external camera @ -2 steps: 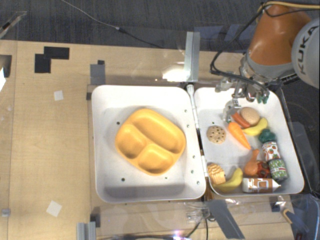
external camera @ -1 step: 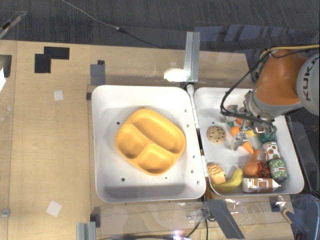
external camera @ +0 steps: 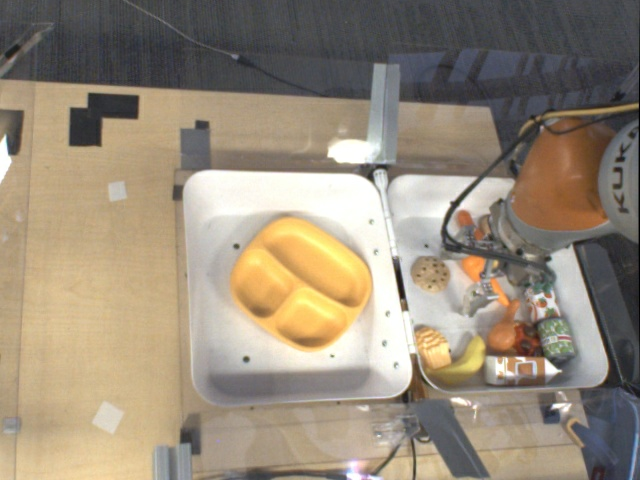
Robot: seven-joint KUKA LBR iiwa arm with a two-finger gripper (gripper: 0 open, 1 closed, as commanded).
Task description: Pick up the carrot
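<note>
Left bin (external camera: 200, 268): one yellow divided plate (external camera: 300, 281), lying at a slant, three compartments.

Right bin (external camera: 420, 203): cookie (external camera: 431, 273) near the left wall; waffle piece (external camera: 433, 346) and banana (external camera: 462, 361) at the front; white carton (external camera: 520, 370) lying along the front wall; tomato (external camera: 503, 337); small can (external camera: 556, 336); carrot (external camera: 473, 266) under the arm.

Arm: orange band (external camera: 562, 178) above the right bin, gripper (external camera: 487, 294) lowered among the items, just beside the carrot.

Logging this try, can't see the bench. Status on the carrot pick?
Hand low in right bin, nothing visibly held. Carrot lies just left of it, partly under the arm. Cookie, banana close by.
</note>
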